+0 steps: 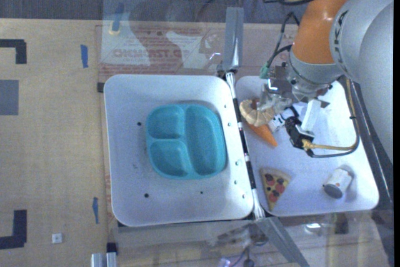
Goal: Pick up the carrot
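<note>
An orange carrot (264,133) lies in the right bin (359,197) near its left wall, pointing toward the lower right. A tan croissant-like pastry (252,112) rests against its upper end. My gripper (275,104) hangs just above and to the right of the carrot's thick end, over the pastry. The wrist and its black cabling hide the fingertips.
A pizza slice (274,185) lies at the right bin's front left, and a small white cup (337,182) lies on its side at the front right. The left bin (125,197) holds a blue divided plate (187,140). A yellow cable (331,148) loops below the wrist.
</note>
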Controlling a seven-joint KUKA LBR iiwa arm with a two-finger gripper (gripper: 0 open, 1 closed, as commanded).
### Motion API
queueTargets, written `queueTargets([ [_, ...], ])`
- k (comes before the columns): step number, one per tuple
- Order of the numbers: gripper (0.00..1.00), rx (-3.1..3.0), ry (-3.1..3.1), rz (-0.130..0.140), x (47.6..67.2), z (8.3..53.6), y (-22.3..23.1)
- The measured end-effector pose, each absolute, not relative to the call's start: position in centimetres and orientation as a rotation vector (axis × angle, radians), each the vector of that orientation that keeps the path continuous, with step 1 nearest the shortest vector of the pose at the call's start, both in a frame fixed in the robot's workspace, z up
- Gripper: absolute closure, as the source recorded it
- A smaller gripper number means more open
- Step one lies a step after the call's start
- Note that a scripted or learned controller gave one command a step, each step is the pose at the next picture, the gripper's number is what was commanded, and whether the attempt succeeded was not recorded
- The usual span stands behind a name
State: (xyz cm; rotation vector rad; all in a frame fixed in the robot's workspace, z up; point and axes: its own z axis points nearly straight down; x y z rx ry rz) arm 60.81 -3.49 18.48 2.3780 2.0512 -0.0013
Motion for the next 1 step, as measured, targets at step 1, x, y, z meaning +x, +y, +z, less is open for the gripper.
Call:
queueTargets([
  [1, 1.00, 2.289, 2.155, -0.002, 55.69, 18.43, 0.09],
])
